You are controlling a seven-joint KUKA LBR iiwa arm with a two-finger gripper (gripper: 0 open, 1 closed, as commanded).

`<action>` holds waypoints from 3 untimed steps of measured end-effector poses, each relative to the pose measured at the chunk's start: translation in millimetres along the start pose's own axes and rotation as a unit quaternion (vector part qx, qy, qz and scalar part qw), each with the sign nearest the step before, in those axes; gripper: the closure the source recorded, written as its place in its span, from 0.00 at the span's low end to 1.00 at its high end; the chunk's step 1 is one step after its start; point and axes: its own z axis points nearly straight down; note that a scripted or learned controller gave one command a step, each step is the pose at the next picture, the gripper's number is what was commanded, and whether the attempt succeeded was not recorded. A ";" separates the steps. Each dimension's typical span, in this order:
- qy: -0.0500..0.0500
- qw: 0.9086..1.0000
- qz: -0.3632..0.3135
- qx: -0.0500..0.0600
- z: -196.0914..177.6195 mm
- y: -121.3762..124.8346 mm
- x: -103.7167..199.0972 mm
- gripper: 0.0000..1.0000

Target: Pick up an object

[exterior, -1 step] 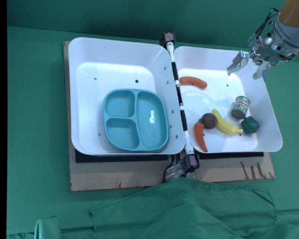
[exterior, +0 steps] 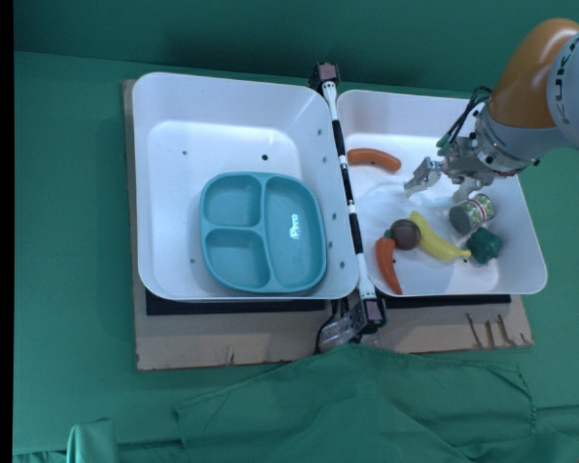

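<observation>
I see green cloth [exterior: 68, 210] covering the bench; at three o'clock my gripper [exterior: 440, 180] hangs spread, holding nothing, over the right bin [exterior: 521, 278].

A plate [exterior: 262, 231] lies in the left bin [exterior: 164, 114]; sausage [exterior: 374, 159], can [exterior: 471, 212], banana [exterior: 437, 240] and carrot [exterior: 388, 264] in the right bin [exterior: 521, 273].

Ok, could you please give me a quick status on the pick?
Gripper open, nothing held, over right bin. Hot dog, banana, can lie nearby. Nothing blocking.

the arm [exterior: 550, 75] is cut off by the right edge; the can's [exterior: 471, 212] label is too small to read
</observation>
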 end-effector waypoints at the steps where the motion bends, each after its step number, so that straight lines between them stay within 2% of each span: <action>1: -0.003 1.000 0.000 -0.010 4.3 -50.2 1.8 0.00; 2: -0.004 1.000 0.000 -0.011 4.5 -106.2 4.2 0.00; 3: -0.003 1.000 0.002 -0.010 5.1 -110.4 56.6 0.00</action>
